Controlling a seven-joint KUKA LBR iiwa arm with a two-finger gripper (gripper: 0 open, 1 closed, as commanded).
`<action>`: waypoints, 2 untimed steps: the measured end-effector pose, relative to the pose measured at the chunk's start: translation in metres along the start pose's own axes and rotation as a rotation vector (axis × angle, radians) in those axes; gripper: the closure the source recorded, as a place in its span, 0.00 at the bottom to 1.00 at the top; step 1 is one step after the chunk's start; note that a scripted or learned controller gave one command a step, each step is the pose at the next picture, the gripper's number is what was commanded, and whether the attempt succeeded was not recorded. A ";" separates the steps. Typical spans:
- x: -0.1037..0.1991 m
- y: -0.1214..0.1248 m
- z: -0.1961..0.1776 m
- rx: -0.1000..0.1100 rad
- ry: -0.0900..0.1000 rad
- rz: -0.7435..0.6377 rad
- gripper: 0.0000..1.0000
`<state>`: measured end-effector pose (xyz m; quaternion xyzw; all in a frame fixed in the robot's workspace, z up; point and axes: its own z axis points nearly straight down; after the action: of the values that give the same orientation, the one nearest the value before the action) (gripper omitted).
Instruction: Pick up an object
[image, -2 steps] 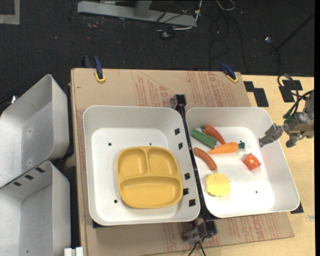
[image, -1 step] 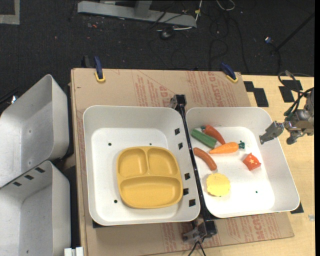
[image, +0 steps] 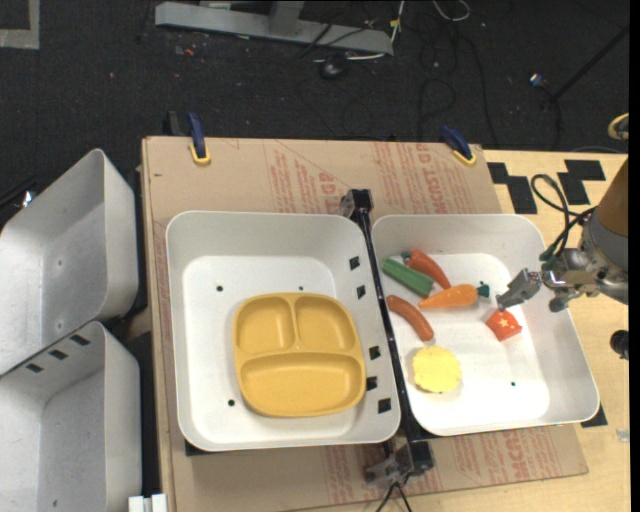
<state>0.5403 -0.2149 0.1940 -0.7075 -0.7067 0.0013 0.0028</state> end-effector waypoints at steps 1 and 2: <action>0.006 0.004 0.045 -0.002 -0.001 -0.001 0.00; 0.002 0.006 0.093 -0.014 -0.012 0.001 0.00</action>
<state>0.5458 -0.2125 0.1014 -0.7079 -0.7063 0.0006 -0.0062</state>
